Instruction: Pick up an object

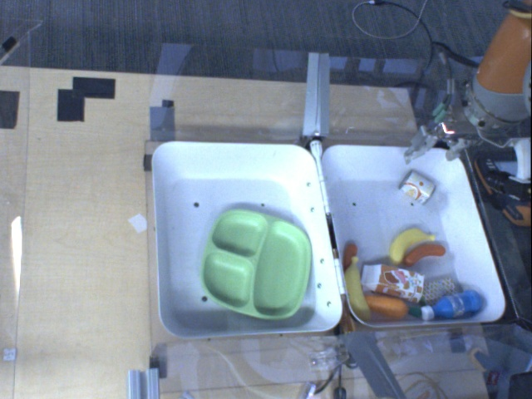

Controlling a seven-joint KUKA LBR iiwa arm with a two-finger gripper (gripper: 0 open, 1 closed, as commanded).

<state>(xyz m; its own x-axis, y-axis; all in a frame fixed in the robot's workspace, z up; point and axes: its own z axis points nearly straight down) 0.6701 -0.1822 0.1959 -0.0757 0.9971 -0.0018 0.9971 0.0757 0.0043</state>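
Observation:
My gripper [435, 146] hangs over the far right corner of the right bin [366, 181], open, with nothing between its fingers. A small white and tan box [416, 189] lies just below it on the bin floor, apart from the fingertips. Nearer the front lie a short yellow banana [407, 241], a reddish sausage [425, 253], a white and red carton [394, 281], an orange carrot [387, 307], a blue bottle [455, 305] and a long banana [356, 288] along the left wall.
The left bin [183, 189] holds a green divided plate [258, 263]. A metal rail [314, 98] runs up from where the bins meet. Cables and dark hardware [503, 189] sit beside the right bin's outer edge.

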